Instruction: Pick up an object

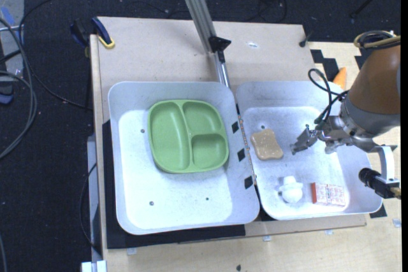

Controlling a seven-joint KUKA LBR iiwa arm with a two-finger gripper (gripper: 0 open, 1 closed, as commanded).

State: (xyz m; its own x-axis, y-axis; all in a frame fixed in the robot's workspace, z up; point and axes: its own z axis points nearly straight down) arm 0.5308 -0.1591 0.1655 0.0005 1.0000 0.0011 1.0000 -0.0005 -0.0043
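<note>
1. Where the wooden bench [166, 54] fills the middle of the overhead view, it carries two shallow white bins side by side, with dark floor and loose cables around it; a grey metal pole [197, 3] slants down from the top edge and ends at the join between the bins.
2. Left bin [127, 200]: the larger of the two as seen; a green divided plate [189, 136] with three compartments lies flat in its upper middle, with bare white floor around it.
3. Right bin [268, 99]: it holds three small items and the tip of the arm.
4. Arm [376, 92]: it comes in from the right edge, its orange band at the right of the bin and the grey wrist below it; black cables loop beside it.
5. Gripper [302, 142]: it sits over the middle of the right bin, pointing left; its dark fingers look close together, but how far apart they stand is too small to tell; nothing shows between them.
6. Tan sponge-like block [266, 145]: it lies flat at the left of the right bin, just beside the gripper tip and apart from it.
7. Red and white packet [329, 194]: it lies flat near the bin's lower right corner.
8. Small white object [291, 190]: rounded, it rests near the lower edge, left of the packet and below the block.
</note>
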